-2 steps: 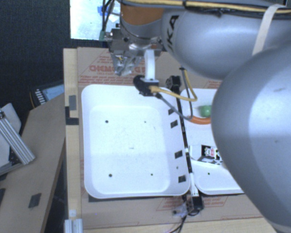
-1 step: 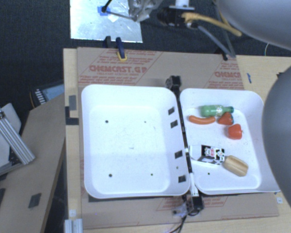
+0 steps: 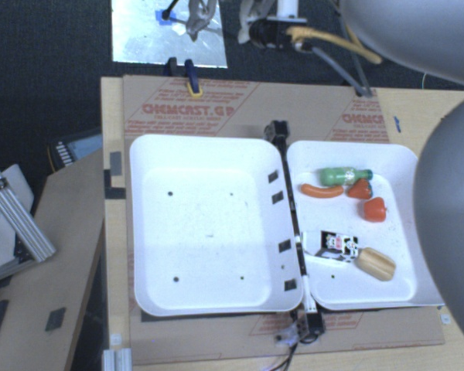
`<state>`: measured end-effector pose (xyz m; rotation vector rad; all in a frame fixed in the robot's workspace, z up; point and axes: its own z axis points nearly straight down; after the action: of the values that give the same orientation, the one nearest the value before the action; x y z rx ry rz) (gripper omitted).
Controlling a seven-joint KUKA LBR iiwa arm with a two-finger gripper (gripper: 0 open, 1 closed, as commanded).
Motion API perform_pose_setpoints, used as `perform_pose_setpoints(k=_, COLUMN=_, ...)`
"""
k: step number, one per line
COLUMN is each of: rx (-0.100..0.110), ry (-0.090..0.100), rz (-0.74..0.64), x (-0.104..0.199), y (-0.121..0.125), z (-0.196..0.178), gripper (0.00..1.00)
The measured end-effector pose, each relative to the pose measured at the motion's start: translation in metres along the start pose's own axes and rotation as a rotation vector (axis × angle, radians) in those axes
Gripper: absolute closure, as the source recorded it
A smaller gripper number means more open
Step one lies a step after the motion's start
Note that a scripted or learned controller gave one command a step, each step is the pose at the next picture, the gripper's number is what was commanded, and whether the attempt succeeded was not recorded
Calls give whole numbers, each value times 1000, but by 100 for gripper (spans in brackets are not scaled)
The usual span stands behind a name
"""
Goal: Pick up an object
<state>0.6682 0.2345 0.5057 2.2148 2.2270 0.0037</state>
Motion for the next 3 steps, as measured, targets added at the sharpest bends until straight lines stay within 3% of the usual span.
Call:
perform_pose_setpoints(k=1, rx=-3, ry=1, rz=-4, x=1, y=0, z=-11, gripper=100)
perform_pose_setpoints(k=2, rx=-2, ry=1, rz=-5, x=0, y=0, z=-11, gripper=0)
perform_pose_setpoints(k=3, rx=-4, ry=2, rz=-9, x=1, y=0, z=-23, gripper=100)
